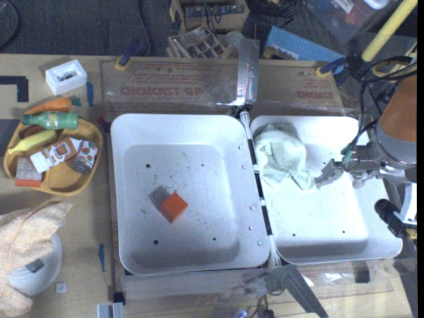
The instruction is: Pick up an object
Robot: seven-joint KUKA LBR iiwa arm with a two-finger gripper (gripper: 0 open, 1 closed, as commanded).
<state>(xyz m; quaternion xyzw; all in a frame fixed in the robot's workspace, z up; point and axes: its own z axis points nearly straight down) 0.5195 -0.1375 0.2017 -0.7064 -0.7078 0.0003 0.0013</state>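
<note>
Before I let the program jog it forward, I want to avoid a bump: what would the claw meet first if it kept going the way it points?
Probably the crumpled white cloth, lying just left of the claw in the right bin; height is unclear.

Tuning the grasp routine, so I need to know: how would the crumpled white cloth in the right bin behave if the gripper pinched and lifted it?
The cloth lies bunched in soft folds, so it would probably sag and unfurl rather than hold its shape. It looks light, likely dragging if pushed instead of rolling. The gripper sits at its right edge, where a pinch might catch only a loose fold.
</note>
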